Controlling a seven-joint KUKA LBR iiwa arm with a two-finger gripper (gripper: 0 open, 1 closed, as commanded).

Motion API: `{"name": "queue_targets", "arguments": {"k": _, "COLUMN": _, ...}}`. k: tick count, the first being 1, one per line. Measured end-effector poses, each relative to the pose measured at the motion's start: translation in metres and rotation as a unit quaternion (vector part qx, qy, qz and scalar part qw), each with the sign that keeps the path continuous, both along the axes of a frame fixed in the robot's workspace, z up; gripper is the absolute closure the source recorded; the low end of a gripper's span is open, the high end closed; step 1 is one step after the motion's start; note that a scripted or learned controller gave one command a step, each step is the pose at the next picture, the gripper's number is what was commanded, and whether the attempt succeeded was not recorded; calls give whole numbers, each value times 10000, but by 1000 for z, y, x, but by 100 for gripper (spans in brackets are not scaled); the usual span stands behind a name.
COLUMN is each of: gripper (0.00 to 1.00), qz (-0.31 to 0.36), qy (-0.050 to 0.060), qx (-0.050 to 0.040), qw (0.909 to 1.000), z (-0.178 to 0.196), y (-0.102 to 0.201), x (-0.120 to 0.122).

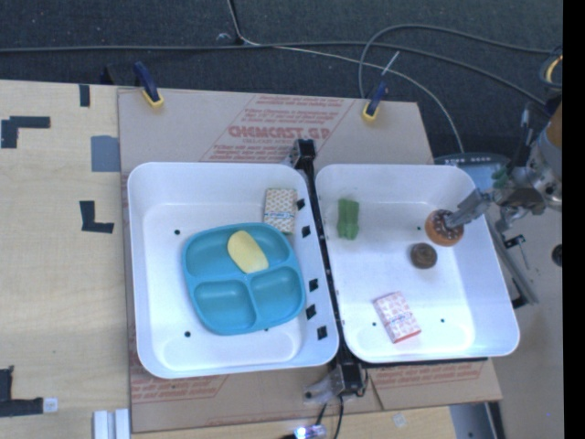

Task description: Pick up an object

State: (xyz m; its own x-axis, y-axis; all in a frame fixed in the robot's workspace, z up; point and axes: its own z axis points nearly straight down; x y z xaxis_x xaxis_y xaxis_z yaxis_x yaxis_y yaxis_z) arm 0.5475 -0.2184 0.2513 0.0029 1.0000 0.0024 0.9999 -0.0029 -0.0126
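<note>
The hand (454,216) sat at the right bin's (475,337) right-hand wall, low over a small round orange-brown object (445,229), looks like a donut-shaped toy with a dark center. Fingers reached it from the upper right; couldn't tell whether they were spread or closed, or whether the piece was actually between them. Blurred there.

Other candidates in the right bin:
- dark brown round lump (422,255), just beside the orange piece, lower left, apart from it
- green upright block (348,219) near the divider, upper left of the bin
- flat white packet with red print (396,317) lying tilted near the front; print too small to read

Left bin (151,245):
- blue sectioned plate (243,279), three compartments, tilted a bit
- yellow oval piece (246,251) lying in the plate's top compartment
- small patterned box (280,208) standing just past the plate's top right rim, near the divider; pattern unreadable

Both bins rested on a cardboard sheet (265,126) on the worktop (55,245). Red print on the cardboard read roughly "CHEMCAST GP", upside down relative to the camera, with smaller lines below that I couldn't make out. Two blue-and-yellow clamps (146,85) (375,101) pinned the sheet's far edge. Black tape marks on the wooden worktop at left.
</note>
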Motion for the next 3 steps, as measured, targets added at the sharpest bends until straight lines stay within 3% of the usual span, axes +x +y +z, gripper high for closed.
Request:
{"name": "queue_targets", "arguments": {"k": 1, "gripper": 0, "qz": 19, "qy": -55, "qx": -15, "qw": 10000, "z": 6, "y": 0, "x": 2}}
{"name": "queue_targets", "arguments": {"k": 3, "gripper": 0, "qz": 19, "qy": -33, "qx": -10, "qw": 10000, "z": -99, "y": 7, "x": 2}}
